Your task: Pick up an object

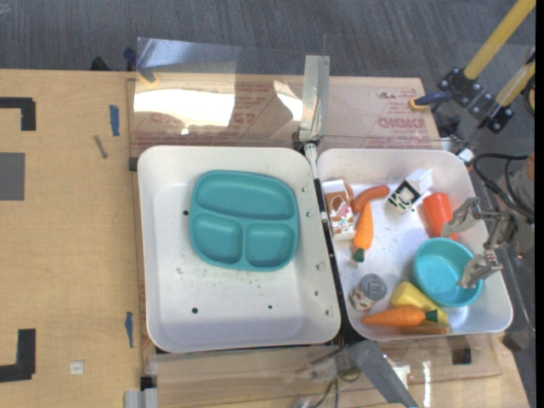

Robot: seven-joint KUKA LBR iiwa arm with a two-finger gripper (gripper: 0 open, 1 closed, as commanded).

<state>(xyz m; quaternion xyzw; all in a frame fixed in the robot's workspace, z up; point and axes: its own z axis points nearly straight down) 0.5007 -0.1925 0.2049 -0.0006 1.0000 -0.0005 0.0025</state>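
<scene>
The end effector [478,243] sits low over the right edge of the right bin [489,313], its two metal fingers [463,218] spread apart with nothing between them; one tip rests near the orange cup [436,212], the other reaches the rim of the blue bowl [444,272]. The bowl lies just below and to the left of the end effector, in the bin's lower right part. Beside the bowl are a yellow piece [410,295] and a carrot [394,317] along the bin's lower wall, with a small grey can [368,290] to their left. Farther up lie a second carrot [364,228], a brown-and-white carton [340,208], a red sausage shape [371,196] and a small white-and-black toy [406,194]. The left bin [161,228] holds a teal divided plate [244,219] with three compartments. Both bins rest on a light wooden desk [59,228] with clear plastic sheets behind them, and grey carpet lies beyond. The bowl is round, bright blue and upright, its opening facing up.
</scene>
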